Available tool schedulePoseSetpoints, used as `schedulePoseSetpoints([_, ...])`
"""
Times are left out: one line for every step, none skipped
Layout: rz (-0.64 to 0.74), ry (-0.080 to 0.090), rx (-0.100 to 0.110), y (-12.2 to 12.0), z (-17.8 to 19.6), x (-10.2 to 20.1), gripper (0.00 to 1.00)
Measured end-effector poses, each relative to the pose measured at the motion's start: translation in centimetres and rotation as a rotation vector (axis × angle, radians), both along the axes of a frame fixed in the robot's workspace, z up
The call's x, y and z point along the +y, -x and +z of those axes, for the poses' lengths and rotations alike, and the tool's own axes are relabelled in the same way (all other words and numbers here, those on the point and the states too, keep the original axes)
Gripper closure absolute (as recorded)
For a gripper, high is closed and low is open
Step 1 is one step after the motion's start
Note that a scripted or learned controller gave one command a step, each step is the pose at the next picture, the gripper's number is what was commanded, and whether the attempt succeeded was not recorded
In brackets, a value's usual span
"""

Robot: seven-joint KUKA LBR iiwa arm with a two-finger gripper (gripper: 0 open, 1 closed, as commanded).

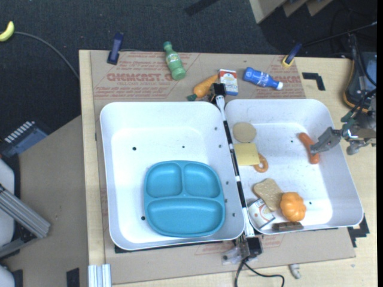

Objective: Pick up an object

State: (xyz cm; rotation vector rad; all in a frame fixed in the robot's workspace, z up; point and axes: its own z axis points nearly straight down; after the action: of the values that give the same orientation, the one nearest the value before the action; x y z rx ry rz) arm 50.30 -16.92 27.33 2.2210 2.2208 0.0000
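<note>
From above, my gripper (318, 148) sits low at the right bin's (335, 211) far edge, jaws clamped around the orange sausage (310, 147), gripping its upper end so it can lift free.

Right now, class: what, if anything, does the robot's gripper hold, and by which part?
It cannot be told. The gripper sits right against the orange carrot-like piece in the right bin, but a grasp isn't visible.
</note>
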Motion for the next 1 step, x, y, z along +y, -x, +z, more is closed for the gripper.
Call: schedulePoseSetpoints([0.001,-0.002,0.004,0.94,-17.57,5.61,0.00])
